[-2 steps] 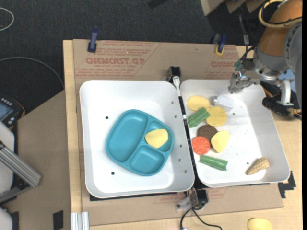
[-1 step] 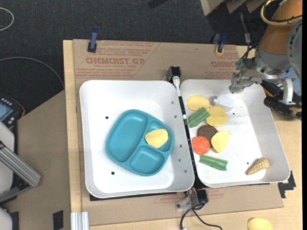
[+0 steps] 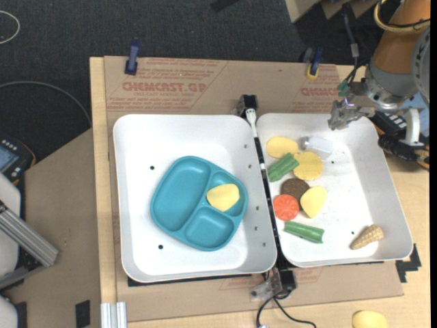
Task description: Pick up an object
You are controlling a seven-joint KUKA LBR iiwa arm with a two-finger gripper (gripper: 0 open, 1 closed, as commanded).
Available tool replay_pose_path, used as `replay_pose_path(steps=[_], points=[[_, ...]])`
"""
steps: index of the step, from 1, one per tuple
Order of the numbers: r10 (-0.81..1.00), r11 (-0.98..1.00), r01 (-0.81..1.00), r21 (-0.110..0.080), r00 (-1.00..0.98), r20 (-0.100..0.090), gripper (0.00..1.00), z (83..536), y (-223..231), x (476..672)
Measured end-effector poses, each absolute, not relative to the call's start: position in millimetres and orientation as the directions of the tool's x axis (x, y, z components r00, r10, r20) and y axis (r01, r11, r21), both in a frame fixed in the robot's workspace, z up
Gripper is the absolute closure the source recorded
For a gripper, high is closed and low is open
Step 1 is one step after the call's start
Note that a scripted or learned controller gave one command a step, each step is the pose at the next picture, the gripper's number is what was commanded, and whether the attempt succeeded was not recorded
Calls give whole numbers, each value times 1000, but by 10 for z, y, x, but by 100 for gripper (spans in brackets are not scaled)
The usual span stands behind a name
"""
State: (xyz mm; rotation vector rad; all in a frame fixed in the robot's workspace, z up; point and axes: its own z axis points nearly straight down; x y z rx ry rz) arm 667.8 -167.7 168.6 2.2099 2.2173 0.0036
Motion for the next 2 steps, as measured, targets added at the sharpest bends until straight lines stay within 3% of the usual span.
replay_pose_path(steps=[1,2], points=[[1000,5,1000,12,-5,-8,100,1789,-1672,6686],[1000,-9,1000,-14,9,4,100,789,-2274,5533]])
